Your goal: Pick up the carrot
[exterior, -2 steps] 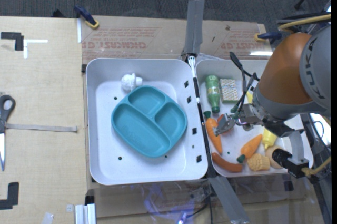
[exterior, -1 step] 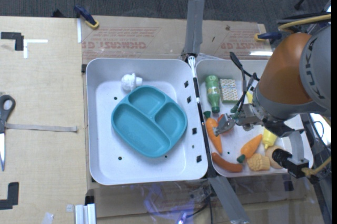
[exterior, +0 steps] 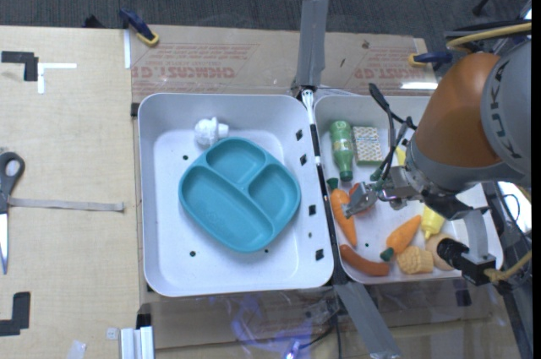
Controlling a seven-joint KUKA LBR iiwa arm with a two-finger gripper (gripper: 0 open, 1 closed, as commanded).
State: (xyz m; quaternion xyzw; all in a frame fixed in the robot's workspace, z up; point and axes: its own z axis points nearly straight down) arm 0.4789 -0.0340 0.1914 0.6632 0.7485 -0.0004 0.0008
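- Camera view looks down on two white bins on the desk: the left bin (exterior: pixel 152 205) carries a blue divided plate (exterior: pixel 240 193) and a small white object (exterior: pixel 210 128); the right bin (exterior: pixel 338 106) is crowded with toy food.
- The tool (exterior: pixel 362 202) hangs low in the right bin, right beside the left-hand carrot (exterior: pixel 341 214). I cannot tell how far it is parted, nor whether anything sits in it; the dark metal parts blur together there.
- Two orange carrot-like pieces lie in this bin. One runs lengthwise along the bin's left wall, just under the green bottle (exterior: pixel 341 146), its upper end at the tool. A second carrot (exterior: pixel 402 234) lies tilted nearer the middle, with a dark green end, next to the corn cob (exterior: pixel 414 261).
- An orange-red curved piece (exterior: pixel 363 263) lies along the near wall; it may be a pepper or sausage, not a carrot.
- Risks, as I judge them: the left-hand carrot lies tight against the wall, so a finger may strike the wall or slide off the rounded side.
- Crowding is the other hazard: the bottle and the curved piece are close and could be nudged or caught instead.
- The carrot looks smooth, tapered and slim, so a grip away from its middle may let it pivot or slip out.
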